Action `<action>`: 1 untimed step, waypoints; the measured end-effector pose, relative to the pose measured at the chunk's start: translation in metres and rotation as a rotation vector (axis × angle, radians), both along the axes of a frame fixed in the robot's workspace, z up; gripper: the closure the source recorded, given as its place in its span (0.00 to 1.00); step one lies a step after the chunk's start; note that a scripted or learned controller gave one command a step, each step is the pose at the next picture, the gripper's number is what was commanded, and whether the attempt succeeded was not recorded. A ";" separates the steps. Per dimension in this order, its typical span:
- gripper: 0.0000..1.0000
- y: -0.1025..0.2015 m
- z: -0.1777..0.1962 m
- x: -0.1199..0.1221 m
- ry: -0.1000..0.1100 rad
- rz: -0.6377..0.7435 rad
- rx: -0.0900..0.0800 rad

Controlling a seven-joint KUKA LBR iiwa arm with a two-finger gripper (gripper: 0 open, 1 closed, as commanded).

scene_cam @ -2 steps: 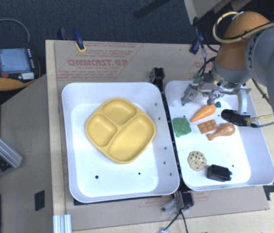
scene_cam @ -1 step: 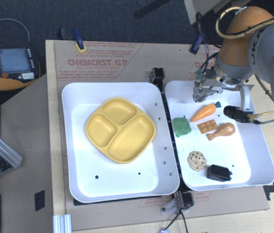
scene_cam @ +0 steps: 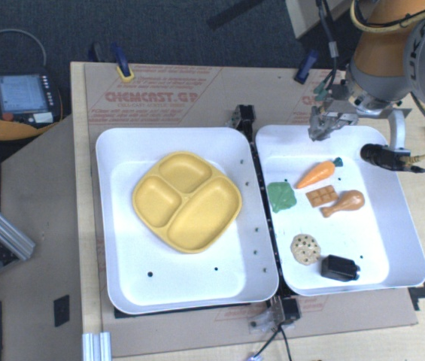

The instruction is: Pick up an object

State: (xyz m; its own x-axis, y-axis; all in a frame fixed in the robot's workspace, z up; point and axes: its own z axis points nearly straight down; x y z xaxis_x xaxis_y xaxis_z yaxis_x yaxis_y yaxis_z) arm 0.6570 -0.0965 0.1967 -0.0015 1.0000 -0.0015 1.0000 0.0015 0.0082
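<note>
In the right white bin [scene_cam: 393, 239] lie an orange carrot [scene_cam: 315, 174], a green leafy piece [scene_cam: 280, 196], a brown waffle square [scene_cam: 320, 196], a brown drumstick [scene_cam: 344, 202], a chocolate-chip cookie [scene_cam: 305, 248] and a black block [scene_cam: 339, 268]. My gripper [scene_cam: 320, 131] hangs over the bin's far edge, above and behind the carrot, with nothing seen between its fingers. The fingers look close together.
The left white bin [scene_cam: 122, 254] holds a yellow divided plate [scene_cam: 187, 201]. A black clamp [scene_cam: 243, 116] sits between the bins at the back. A blue clip [scene_cam: 124, 65] and cardboard lie behind. A pendant with a screen [scene_cam: 18, 96] rests at far left.
</note>
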 end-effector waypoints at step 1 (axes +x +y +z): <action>1.00 0.000 0.062 0.008 0.001 0.000 0.000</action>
